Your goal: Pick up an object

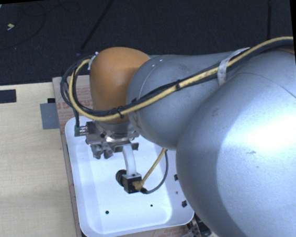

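So, 1 white bin [90, 221] can be seen on the pale bench [23, 181], and a big chunk of its far and right side is covered by the grey arm [233, 132]. The gripper [103, 152] is hung low over the far-left part of that bin, just below the orange band [114, 76]. Whether it's released or clenched can't be told from this angle, tbh. On the bare part of the bin floor, 4 tiny dark specks [107, 213] can be made out, too small to be identified. Where the object to be picked lies can't be told either, since the floor under the arm is hidden.
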